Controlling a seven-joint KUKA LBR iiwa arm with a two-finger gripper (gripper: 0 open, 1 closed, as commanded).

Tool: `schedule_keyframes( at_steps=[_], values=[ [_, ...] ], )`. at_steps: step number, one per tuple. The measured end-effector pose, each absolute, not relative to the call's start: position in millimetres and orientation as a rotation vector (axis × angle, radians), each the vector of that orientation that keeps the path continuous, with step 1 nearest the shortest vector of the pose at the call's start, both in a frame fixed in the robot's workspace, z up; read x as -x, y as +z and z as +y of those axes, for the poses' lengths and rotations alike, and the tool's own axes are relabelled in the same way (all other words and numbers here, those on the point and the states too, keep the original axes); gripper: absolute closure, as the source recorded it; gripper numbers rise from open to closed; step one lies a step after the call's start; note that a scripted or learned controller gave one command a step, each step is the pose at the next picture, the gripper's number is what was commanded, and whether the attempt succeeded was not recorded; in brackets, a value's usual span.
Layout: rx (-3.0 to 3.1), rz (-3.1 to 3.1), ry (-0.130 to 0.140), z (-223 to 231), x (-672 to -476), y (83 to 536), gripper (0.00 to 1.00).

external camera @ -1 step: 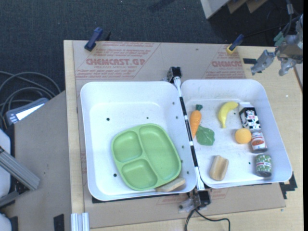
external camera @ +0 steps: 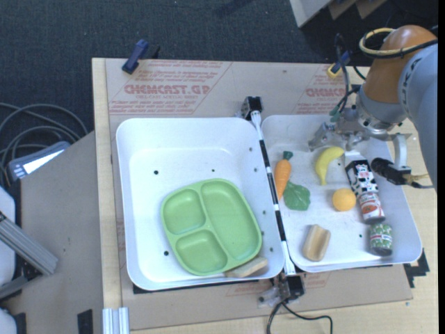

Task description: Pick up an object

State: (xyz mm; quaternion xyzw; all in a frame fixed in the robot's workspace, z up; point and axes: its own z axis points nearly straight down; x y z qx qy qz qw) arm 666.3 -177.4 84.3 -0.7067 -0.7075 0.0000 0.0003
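The right bin (external camera: 407, 252) holds a yellow banana (external camera: 325, 164), a carrot (external camera: 281, 176), a green leafy piece (external camera: 297, 197), an orange (external camera: 343, 200), a black-and-white bottle with a red base (external camera: 365, 190), a small green jar (external camera: 380, 239) and a tan bread roll (external camera: 316, 243). My gripper (external camera: 336, 142) hangs over the far part of this bin, right above the banana's upper end. Its fingers stand open, spread to either side of that end, and nothing is held between them.
In the left bin (external camera: 139, 152) lies a green divided plate (external camera: 208, 225), with a tan piece (external camera: 247, 268) at its front edge. A black clamp (external camera: 252, 106) sits where the bins meet at the back. Cables run along the arm at the right.
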Motion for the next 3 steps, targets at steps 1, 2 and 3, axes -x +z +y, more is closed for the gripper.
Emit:
schedule_keyframes(
  at_steps=[1,2,3],
  values=[
    [2.219,-2.22,0.001,-113.4,-642.8,84.7,0.0],
    [2.221,-2.221,0.001,-113.7,-643.2,94.8,1.0],
    [2.218,-2.22,0.002,-63.3,-570.1,184.9,1.0]
  ],
)
